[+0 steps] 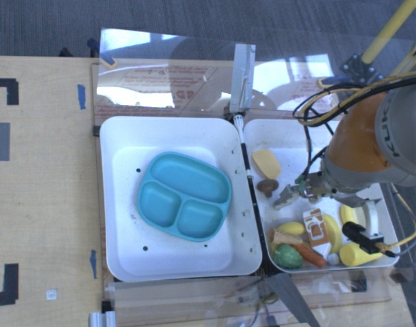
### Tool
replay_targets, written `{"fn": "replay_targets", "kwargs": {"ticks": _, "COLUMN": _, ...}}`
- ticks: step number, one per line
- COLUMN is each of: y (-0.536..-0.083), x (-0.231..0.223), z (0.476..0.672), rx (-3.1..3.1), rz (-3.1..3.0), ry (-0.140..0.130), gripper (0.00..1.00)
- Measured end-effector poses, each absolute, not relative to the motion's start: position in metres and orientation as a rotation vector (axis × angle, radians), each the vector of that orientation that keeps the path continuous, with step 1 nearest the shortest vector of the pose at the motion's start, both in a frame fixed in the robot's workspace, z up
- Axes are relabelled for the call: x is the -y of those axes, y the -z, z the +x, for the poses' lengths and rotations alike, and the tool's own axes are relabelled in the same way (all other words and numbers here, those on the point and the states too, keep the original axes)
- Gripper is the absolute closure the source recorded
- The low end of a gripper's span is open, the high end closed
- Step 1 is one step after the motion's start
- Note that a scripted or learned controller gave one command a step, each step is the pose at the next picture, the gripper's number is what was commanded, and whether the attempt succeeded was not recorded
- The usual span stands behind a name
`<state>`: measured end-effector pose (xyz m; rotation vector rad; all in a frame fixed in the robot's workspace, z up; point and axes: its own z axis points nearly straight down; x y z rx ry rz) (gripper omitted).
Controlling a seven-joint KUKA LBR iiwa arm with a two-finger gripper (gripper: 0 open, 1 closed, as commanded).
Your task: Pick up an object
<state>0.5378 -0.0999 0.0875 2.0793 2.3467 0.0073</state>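
Note:
My gripper point(287, 196) hangs low over the middle of the right bin point(293, 133), at the end of the grey arm with the orange band point(357, 142). A small brown piece point(265, 187) lies just left of it, and a pale yellow rounded piece point(265, 163) lies above that. Below the gripper is a pile of toy food: an orange and white box point(316, 227), a carrot point(308, 253), a green piece point(286, 256), a yellow banana point(333, 231) and other yellow pieces point(358, 254). The arm covers the bin's right part.
The left bin point(119, 182) holds a blue divided plate point(184, 195). A metal divider point(243, 80) and a clear plastic wall point(167, 73) stand behind the bins. Cables point(330, 101) loop above the arm. The wooden bench point(37, 182) lies to the left.

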Motion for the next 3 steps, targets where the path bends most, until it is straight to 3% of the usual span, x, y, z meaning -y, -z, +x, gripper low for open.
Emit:
{"fn": "replay_targets", "kwargs": {"ticks": 1, "y": -0.088, "x": 0.149, "z": 0.484, "rx": -2.319, "rz": 2.106, "ry": -0.007, "gripper": 0.00}}
{"fn": "replay_targets", "kwargs": {"ticks": 2, "y": -0.096, "x": 0.148, "z": 0.486, "rx": -2.316, "rz": 2.105, "ry": -0.010, "gripper": 1.00}}
{"fn": "replay_targets", "kwargs": {"ticks": 3, "y": -0.188, "x": 0.115, "z": 0.553, "rx": -2.324, "rz": 2.108, "ry": -0.006, "gripper": 1.00}}
